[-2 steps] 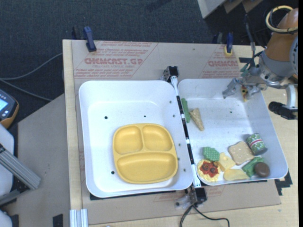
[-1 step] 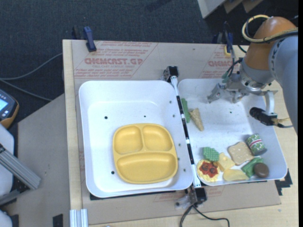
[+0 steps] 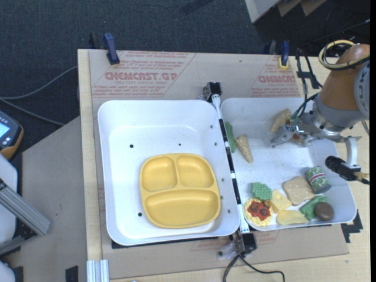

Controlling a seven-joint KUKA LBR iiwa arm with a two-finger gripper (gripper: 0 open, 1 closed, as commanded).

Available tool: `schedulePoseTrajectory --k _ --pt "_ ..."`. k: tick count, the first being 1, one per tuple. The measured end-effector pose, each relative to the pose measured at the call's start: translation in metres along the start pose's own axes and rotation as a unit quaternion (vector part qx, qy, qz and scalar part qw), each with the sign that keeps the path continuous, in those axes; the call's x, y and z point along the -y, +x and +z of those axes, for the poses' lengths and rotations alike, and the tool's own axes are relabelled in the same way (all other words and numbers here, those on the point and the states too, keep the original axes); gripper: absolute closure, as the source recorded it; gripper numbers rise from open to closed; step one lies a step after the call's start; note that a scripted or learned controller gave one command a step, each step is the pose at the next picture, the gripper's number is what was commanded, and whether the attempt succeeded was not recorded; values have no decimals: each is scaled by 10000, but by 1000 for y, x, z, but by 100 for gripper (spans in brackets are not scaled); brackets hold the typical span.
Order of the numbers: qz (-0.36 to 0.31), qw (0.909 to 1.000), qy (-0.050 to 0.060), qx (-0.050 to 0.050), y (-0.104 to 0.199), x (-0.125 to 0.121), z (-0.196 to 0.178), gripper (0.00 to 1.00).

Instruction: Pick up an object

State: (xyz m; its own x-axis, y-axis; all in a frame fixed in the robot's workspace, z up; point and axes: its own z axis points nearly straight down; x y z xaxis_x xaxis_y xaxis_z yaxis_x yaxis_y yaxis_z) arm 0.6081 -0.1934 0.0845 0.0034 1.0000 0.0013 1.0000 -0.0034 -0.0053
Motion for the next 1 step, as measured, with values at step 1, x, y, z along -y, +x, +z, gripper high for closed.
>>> schedulePoseTrajectory --k 1 --pt "-40 10000 -53 13 21 -61 -2 0"
